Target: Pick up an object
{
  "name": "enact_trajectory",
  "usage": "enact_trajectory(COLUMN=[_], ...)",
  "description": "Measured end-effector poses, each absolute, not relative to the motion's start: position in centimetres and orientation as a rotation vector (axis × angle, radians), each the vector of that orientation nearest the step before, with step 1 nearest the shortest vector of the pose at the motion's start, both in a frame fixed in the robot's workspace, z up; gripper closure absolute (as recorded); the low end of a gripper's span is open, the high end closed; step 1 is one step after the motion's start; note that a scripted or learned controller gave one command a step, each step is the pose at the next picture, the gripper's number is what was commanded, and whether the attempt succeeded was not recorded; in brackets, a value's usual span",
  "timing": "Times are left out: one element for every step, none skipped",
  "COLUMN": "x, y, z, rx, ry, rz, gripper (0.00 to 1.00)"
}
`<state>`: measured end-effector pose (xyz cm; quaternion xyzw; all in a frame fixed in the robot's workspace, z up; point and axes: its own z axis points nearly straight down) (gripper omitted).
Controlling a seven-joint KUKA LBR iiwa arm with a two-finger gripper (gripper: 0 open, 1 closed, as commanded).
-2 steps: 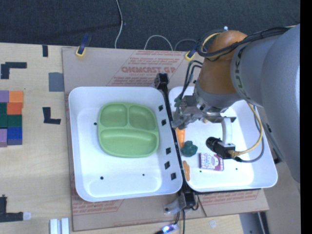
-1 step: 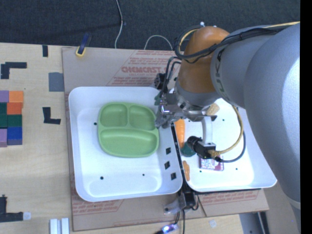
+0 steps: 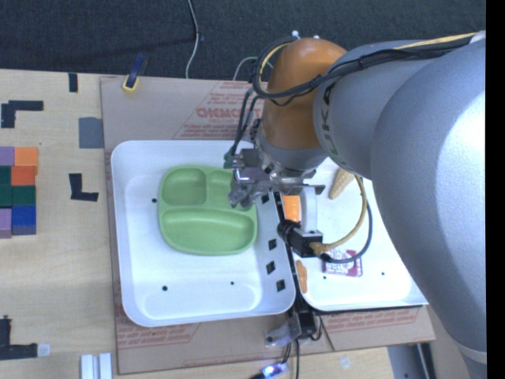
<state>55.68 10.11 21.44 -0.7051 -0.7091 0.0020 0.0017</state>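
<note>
Cardboard-topped bench point(image 3: 158, 109) bears two white bins point(image 3: 134, 212); claw point(image 3: 245, 188) over green plate point(image 3: 207, 210), grip unclear

A wooden bench point(image 3: 55, 290) carries brown cardboard point(image 3: 205, 113), coloured blocks point(image 3: 20, 192) at its left edge, and two white bins point(image 3: 134, 235).

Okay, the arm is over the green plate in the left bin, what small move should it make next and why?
Probably a short, straight descent. The pincer sits over the right edge of the green divided plate, which lies flat in the left bin. That rim looks like the nearest thing to grab. Whether the pincer already touches the plate cannot be told from this slanted view.
</note>
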Motion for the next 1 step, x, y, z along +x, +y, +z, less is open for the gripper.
enact_trajectory(x=[55.69], y=[9.90], z=[21.41], rx=[-2.215], ry=[-2.223], rz=[0.008], gripper=[0.00])
